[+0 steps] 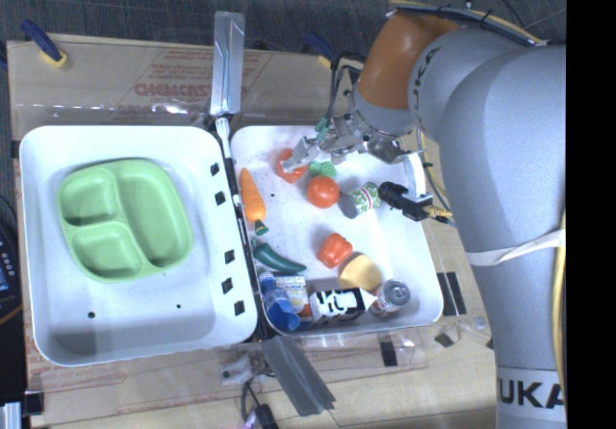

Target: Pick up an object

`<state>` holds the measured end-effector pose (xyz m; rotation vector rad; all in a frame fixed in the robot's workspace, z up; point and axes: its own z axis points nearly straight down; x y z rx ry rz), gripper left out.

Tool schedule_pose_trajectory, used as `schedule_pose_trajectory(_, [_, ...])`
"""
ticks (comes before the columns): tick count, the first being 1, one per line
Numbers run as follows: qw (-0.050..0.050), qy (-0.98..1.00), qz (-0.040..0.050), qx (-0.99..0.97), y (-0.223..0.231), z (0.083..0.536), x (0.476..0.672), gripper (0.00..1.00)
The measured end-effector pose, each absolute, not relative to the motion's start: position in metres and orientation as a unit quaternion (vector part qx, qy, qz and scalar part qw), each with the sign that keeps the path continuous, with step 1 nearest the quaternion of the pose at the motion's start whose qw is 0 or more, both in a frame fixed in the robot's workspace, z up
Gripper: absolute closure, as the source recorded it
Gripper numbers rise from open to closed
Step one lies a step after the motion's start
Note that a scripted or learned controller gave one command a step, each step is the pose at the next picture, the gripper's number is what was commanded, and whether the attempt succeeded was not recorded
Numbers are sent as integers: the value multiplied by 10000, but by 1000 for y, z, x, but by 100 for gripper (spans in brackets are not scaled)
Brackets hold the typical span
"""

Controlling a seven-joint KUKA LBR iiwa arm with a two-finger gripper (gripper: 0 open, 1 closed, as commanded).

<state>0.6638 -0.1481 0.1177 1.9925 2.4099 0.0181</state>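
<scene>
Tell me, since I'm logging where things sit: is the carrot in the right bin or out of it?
In. The carrot lies flat on the right bin's floor, close along its left wall.

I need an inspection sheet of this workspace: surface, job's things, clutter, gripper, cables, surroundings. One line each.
Surface: two white bins, left bin and right bin, on a bench.
Job's things: in the right bin, carrot, tomato, orange pepper, green chilli, yellow fruit, can, blue bottle.
Clutter: green divided plate in the left bin.
Gripper: gripper low over the right bin's far end, by a red piece; grasp unclear.
Cables: black cables over the arm.
Surroundings: blue clamp on cardboard edge.
</scene>
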Motion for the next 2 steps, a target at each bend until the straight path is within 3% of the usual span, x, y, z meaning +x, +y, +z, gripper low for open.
schedule_pose_trajectory(2, [90, 7940, 71, 6078, -145, 111, 666, 0])
